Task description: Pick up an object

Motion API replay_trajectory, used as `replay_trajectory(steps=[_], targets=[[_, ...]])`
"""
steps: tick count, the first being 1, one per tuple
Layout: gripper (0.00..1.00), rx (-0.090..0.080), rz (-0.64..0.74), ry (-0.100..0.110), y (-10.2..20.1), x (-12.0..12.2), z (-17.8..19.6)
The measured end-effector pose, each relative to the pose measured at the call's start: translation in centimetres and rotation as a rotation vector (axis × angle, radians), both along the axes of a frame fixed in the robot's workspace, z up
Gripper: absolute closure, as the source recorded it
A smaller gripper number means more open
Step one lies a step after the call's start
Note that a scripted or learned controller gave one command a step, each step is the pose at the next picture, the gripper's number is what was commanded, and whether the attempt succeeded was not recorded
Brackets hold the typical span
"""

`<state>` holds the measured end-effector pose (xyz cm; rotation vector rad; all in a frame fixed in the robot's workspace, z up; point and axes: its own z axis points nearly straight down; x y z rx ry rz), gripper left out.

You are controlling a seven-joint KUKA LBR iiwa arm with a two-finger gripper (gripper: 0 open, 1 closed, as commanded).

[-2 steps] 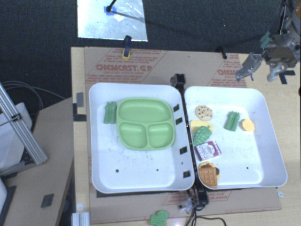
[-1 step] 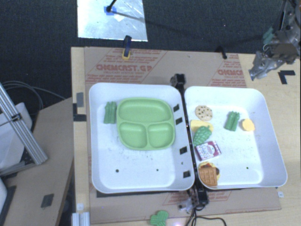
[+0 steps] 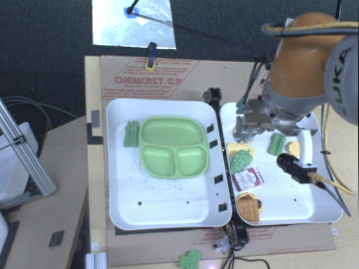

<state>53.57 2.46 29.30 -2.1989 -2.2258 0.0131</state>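
Camera view: end effector (image 3: pixel 244 129) sits low in the right bin (image 3: pixel 291 206), near its upper-left corner; can't tell its finger state. Objs. there: bumpy green grape bunch (image 3: pixel 240 161) just below it, w/ a yellow piece (image 3: pixel 234 149) touching; pink packet (image 3: pixel 247 179); waffle-like orange piece (image 3: pixel 249 207); green cylinder (image 3: pixel 275 143). Left bin (image 3: pixel 120 195): three-section green plate (image 3: pixel 173 147), green stalks (image 3: pixel 131 134) beside.
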Motion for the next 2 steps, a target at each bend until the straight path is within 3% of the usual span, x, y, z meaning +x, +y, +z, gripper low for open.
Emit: replay_trajectory(steps=[1,2], targets=[[1.00,-0.001,-0.005,-0.014,3.26,-2.99,-1.60],[0.00,-0.003,-0.010,-0.017,3.00,-2.84,-1.47]])
